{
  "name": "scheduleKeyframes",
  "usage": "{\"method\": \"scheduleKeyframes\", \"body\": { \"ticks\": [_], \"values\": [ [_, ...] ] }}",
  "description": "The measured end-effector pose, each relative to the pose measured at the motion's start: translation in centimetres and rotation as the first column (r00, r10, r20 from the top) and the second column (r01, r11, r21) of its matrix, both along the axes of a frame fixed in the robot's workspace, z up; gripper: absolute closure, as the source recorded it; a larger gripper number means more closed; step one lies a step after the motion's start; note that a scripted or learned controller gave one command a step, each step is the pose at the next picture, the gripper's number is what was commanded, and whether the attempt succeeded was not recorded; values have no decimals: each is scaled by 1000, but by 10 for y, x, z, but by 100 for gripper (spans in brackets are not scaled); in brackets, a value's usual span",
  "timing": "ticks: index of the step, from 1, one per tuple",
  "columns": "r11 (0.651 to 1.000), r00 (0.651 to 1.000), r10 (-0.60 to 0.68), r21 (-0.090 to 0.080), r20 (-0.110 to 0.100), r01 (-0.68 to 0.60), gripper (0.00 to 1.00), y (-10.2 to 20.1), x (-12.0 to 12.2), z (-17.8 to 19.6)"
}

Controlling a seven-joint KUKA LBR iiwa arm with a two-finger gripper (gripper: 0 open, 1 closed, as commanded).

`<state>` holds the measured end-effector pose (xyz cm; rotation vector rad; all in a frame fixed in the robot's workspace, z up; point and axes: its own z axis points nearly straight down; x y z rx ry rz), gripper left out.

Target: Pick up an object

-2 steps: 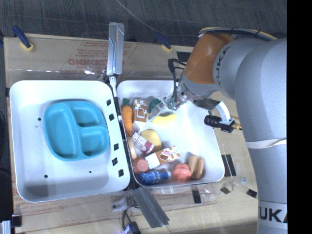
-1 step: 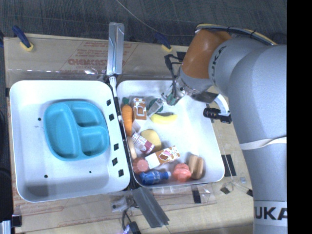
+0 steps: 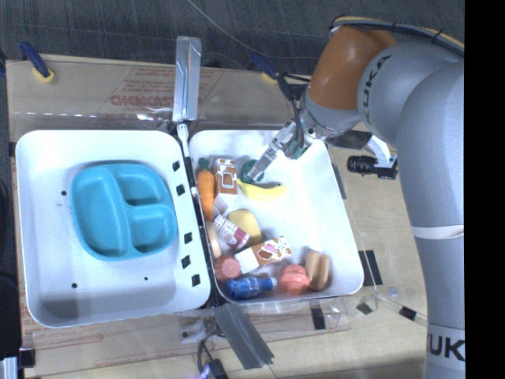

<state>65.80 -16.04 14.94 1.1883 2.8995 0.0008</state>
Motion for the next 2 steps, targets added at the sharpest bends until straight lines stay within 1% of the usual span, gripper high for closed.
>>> {"method": "scheduleKeyframes", "body": {
  "ticks": [1, 2],
  "values": [
    [999, 999, -42, -6, 11, 42, 0, 26, -20, -37],
    [945, 945, -326, 2, -5, 326, 0, -36, -15, -56]
  ]
}}
